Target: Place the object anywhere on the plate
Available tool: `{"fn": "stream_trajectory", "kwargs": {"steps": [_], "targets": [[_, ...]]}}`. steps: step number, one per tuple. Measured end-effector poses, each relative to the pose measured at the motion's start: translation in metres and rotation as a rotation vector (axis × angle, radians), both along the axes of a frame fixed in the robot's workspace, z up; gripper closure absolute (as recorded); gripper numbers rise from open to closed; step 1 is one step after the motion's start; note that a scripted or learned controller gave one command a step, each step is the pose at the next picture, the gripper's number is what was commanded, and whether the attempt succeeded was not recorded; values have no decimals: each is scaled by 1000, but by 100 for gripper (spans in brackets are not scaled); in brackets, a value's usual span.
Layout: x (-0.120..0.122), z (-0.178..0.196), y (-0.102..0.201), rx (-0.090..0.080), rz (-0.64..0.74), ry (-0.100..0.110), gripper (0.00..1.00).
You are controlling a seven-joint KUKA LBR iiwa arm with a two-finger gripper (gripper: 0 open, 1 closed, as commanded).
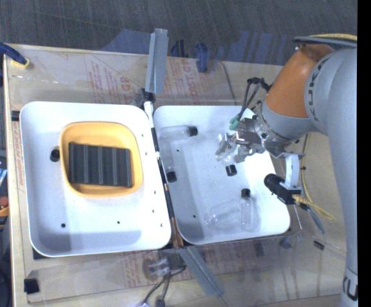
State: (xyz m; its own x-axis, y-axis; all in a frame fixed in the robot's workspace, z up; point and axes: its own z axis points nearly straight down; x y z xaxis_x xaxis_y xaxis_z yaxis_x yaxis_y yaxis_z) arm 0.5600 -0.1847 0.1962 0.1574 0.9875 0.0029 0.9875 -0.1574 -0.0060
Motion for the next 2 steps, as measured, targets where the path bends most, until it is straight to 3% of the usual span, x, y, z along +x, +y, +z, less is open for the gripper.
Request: {"fn": "stream_trajectory", "kwargs": {"steps": [1,2], "targets": [[24,39,87,-2,103,-3,100],[26,46,131,-1,312,-1,100]]}}
